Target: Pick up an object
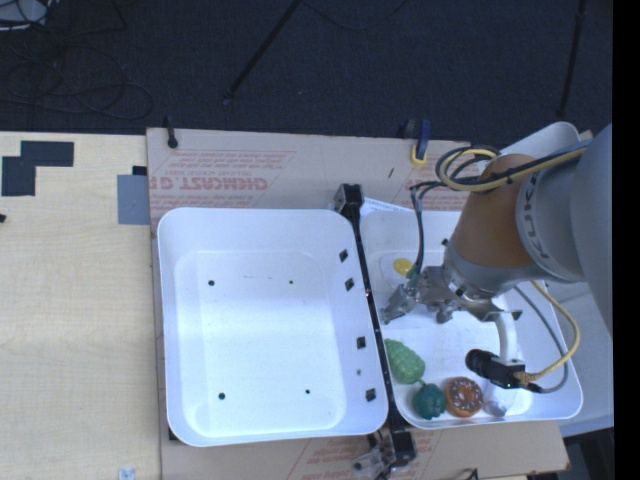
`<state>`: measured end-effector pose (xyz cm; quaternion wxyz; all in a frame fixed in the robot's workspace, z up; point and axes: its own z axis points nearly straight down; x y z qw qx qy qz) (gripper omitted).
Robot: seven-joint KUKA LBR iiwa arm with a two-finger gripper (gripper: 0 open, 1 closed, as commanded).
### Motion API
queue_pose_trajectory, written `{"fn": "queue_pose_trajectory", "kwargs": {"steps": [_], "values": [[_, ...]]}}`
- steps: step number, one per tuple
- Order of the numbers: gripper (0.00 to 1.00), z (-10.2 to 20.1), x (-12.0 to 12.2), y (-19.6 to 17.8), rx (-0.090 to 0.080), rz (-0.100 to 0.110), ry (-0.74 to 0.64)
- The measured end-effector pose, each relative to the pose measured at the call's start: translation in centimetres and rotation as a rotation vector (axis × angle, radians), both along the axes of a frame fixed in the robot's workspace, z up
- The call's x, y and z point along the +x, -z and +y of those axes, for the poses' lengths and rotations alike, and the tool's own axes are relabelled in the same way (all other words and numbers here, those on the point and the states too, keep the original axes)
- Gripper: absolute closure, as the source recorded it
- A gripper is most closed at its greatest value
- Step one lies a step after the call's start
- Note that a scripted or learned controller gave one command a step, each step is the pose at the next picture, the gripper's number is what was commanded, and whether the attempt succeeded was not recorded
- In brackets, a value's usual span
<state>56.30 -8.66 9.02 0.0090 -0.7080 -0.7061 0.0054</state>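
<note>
pincer (405, 301) of mine sits low in the right bin (570, 393), over its left half, just beside the divider where the two bins meet. my fingers point toward the left and look slightly parted, with nothing visible between them. my arm (520, 228) comes in from the right, orange band above the wrist, bent down over the bin, with yellow and black cables (465, 168) looping around it.

under my pincer, toward the near side, lies a light green lumpy object (405, 360), close to the bin's left wall and apart from my fingertips. just nearer than that sits a dark teal round object (430, 400), and touching or almost touching its right side is a brown doughnut-shaped object (463, 396). a small yellow thing (402, 266) peeks out beside my wrist, farther back; i cannot tell what it is.

left bin (180, 258) shows its white floor with a few small dark holes. both bins rest on a cardboard sheet (230, 173) on the desk (70, 318).
</note>
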Motion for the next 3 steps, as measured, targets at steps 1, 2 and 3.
{"fn": "queue_pose_trajectory", "kwargs": {"steps": [1, 2, 3], "values": [[0.0, -0.28, 4.71, 0.32, -0.005, -0.02, -0.004], [1.0, -0.49, 4.46, -0.67, -0.004, -0.014, 0.003], [0.0, -0.5, 4.44, -0.62, -0.004, -0.014, 0.004]]}}
